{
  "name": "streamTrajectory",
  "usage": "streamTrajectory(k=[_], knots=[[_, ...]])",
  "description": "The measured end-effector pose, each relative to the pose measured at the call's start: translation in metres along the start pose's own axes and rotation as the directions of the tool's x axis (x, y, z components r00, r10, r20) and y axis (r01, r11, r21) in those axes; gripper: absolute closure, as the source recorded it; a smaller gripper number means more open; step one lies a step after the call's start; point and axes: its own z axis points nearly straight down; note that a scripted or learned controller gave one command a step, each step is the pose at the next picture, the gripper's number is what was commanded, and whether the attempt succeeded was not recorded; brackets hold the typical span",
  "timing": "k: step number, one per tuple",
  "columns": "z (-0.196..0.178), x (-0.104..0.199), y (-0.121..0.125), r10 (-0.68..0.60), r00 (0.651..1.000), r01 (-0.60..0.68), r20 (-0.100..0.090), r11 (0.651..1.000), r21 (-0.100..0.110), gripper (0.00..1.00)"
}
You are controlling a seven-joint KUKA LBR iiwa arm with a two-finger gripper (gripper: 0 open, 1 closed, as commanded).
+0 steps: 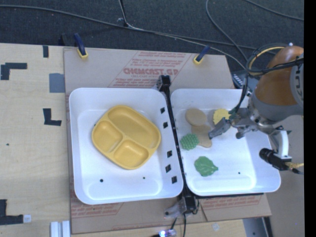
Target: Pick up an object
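1. Gripper [217, 131] hangs low over the right bin [256, 181], arm reaching in from the right. Jaw state: cannot tell.
2. Just beside its tip: tan flat piece [196, 118], running down toward a green round piece [189, 141].
3. Small yellow piece [220, 115] sits just above the gripper, near the bin's far wall.
4. Green leafy piece [205, 166] lies apart, nearer the front rim.
5. Left bin [84, 181] holds a yellow divided tray [126, 136].
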Motion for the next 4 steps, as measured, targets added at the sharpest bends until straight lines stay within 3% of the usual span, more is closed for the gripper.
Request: streamTrajectory(k=[1, 2, 3, 4], knots=[[0.063, -0.004, 0.002, 0.000, 1.000, 0.000, -0.001, 1.000, 0.002, 0.00], [0.095, -0.004, 0.002, 0.000, 1.000, 0.000, 0.002, 1.000, -0.005, 0.00], [0.083, -0.005, 0.003, 0.000, 1.000, 0.000, 0.004, 1.000, -0.009, 1.00], [0.022, -0.001, 0.010, -0.001, 1.000, 0.001, 0.001, 1.000, -0.009, 1.00]])
